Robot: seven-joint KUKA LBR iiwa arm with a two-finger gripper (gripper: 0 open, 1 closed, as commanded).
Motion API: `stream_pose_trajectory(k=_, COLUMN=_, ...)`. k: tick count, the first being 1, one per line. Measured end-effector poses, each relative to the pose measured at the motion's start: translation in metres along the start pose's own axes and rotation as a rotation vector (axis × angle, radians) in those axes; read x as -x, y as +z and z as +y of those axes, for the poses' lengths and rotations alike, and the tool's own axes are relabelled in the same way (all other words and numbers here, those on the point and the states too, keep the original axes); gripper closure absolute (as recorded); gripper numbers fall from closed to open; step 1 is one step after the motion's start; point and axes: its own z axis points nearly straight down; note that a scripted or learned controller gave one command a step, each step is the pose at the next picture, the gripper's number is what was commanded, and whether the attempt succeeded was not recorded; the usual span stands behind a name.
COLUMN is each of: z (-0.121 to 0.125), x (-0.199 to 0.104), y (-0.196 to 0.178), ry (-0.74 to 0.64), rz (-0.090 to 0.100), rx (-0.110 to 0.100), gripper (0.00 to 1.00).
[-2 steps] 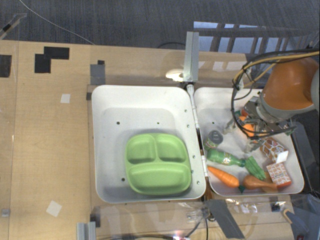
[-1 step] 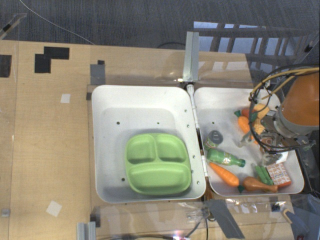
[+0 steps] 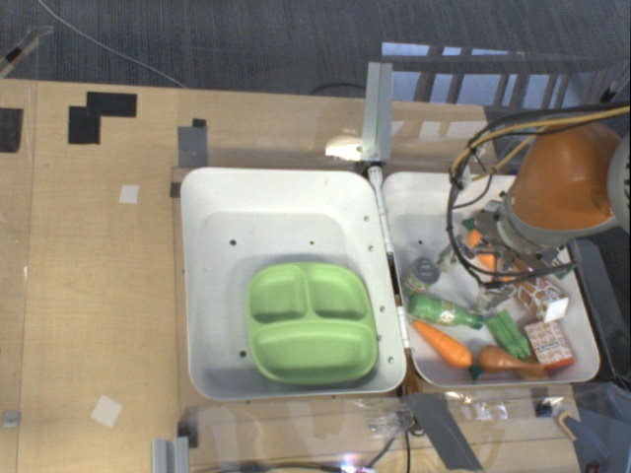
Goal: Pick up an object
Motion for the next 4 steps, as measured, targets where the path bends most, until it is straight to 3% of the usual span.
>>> stream_pose_trajectory(k=1, z=-0.003, x=0.004, y=-0.015, ry=0.0, rz=-0.013, rx=-0.011, gripper=1.0)
stream_pose_trajectory(k=2, z=-0.042, x=0.061, y=-0.14, ry=-0.12, rz=-0.001, rx=-0.003, gripper=1.0)
stream_pose_trajectory(k=3, z=-0.087, x=0.055, y=-0.201, ry=0.031, rz=0.003, rx=0.001, gripper=1.0)
stream_pose_trajectory(k=4, z=-0.059, x=0.067, y=-0.007, ry=0.242, rz=0.004, rx=0.002, gripper=1.0)
